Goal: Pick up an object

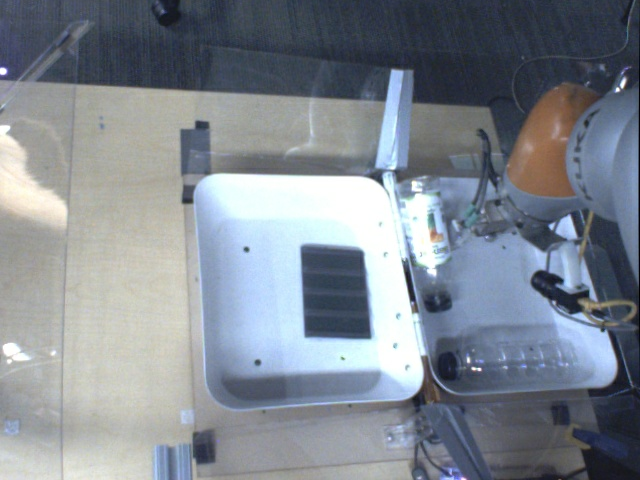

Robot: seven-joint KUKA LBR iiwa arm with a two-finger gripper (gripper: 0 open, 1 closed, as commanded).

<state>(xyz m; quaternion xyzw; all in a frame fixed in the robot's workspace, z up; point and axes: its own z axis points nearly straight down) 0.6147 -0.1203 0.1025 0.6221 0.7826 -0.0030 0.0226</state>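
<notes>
The right bin (500, 298) holds three things. A small white bottle (424, 230) with a green and orange label lies along its left wall near the back. Along the front wall lies a clear plastic bottle (520, 360) on its side, black cap to the left. Between the two sits a small black round piece (436, 301). My gripper (475, 224) hangs low over the back of this bin, just right of the white bottle, under the orange band (545, 153). I see nothing held in it.
The left bin (230, 268) has a dark ribbed patch (335, 290) in its middle. A clear upright panel (394, 118) stands behind the bins. Black and yellow cables (590, 310) hang at the right bin's right edge.
</notes>
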